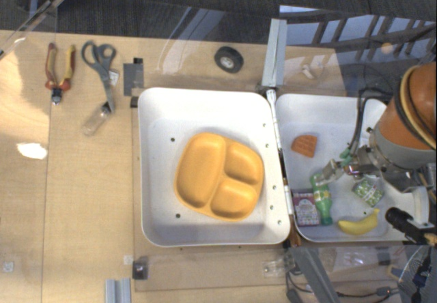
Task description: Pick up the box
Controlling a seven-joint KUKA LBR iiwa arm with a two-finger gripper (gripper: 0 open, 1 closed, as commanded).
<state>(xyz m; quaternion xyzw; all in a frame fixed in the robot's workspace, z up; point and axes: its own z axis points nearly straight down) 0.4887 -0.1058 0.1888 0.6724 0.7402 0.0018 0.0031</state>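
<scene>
The box [306,208] is a small carton printed in red and white. It lies flat in the front left corner of the right bin [321,114]. A green bottle [321,200] lies against the box's right side. My gripper [343,166] hangs over the middle of the right bin, just above and right of the bottle's top, a short way back and right of the box. Nothing shows in its grasp. The grey arm with its orange band [410,121] comes in from the right.
The right bin also holds an orange wedge [305,145] at the back left, a banana [359,224] at the front and a green-and-white packet [369,191] under the wrist. A yellow divided plate [220,175] lies in the left bin [157,124]. Scissors [101,66], pliers [58,69] and tape [229,59] lie on the bench.
</scene>
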